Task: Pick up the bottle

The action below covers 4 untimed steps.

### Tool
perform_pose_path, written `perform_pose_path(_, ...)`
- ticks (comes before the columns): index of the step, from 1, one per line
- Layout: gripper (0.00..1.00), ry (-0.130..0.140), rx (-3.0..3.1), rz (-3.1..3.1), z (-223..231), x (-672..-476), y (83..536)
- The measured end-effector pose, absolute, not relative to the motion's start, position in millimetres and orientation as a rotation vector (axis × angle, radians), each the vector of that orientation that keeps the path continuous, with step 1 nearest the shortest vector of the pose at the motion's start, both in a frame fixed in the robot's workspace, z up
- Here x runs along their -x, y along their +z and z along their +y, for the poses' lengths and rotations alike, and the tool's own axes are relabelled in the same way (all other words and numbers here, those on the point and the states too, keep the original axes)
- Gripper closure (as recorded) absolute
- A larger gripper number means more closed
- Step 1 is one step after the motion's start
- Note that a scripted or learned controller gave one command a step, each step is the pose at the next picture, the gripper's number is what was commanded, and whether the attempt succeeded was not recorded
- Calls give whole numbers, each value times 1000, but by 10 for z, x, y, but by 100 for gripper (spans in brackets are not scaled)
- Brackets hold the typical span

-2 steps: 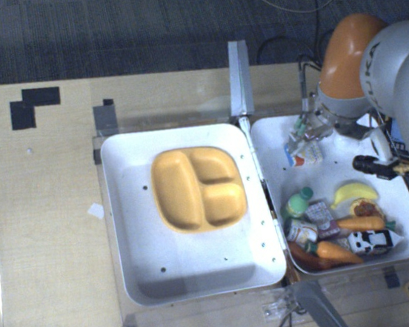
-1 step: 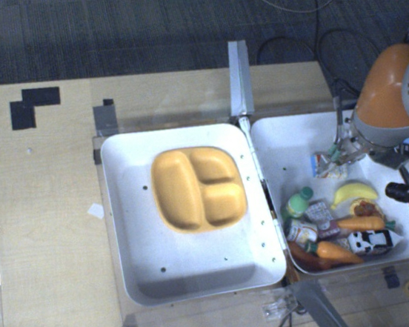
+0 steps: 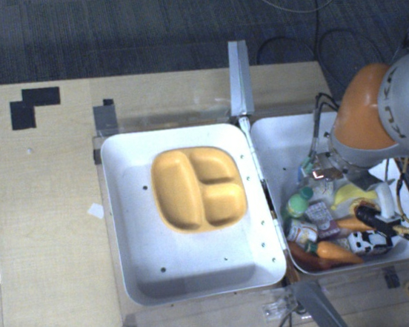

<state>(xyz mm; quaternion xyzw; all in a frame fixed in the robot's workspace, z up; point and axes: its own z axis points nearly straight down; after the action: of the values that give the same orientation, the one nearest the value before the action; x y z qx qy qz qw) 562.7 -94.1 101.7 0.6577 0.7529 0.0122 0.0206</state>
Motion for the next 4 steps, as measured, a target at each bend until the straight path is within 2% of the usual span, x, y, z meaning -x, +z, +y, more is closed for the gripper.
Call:
perform_pose_path(1, 100, 31, -2178, 2227, -959, -6249, 1000)
perform_pose_path(2, 0, 30, -2178, 2233, -932, -6237, 963)
perform_pose_path(3, 0, 13, -2245, 2184, -859, -5484, 887)
perform_pose_path(4, 100, 20, -2241, 2185, -846, -5510, 989)
